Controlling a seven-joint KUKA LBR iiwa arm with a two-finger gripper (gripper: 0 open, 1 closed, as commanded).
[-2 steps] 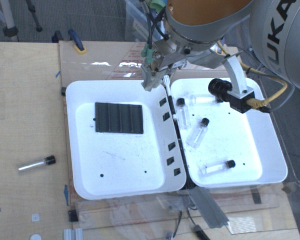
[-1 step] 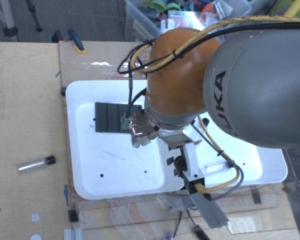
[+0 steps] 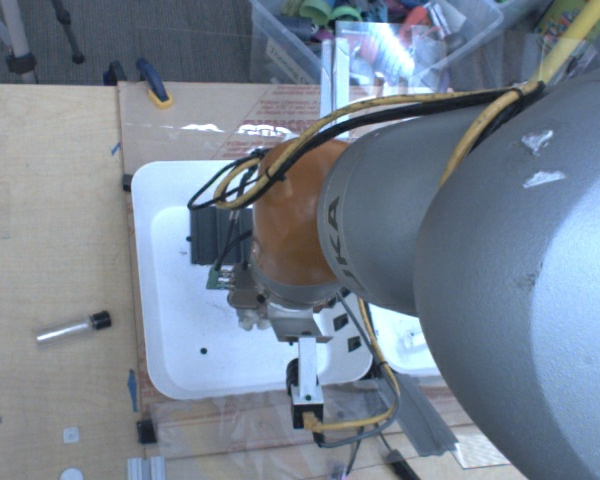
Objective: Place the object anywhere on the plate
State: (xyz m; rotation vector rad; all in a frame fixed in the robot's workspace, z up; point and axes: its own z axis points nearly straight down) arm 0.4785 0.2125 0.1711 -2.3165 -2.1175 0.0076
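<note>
The grey arm [image 3: 430, 238] lay across most of the white bin [image 3: 170, 268], and its gripper [image 3: 305, 398] pointed toward the near rim of this bin. Whether the gripper was open or closed, I could not tell. Which thing was the task's object, and where it lay, I also could not tell, because the arm covered the middle of the bin. On the bare floor of the bin there was a small dark speck [image 3: 203, 349], too small to name. On the desk [image 3: 40, 218], well apart from the bin, lay a small clear tube [image 3: 75, 326] with a black cap. If this was the object, I judge it light, stiff and smooth. It would roll easily, so it is best held across the middle of its body.
</note>
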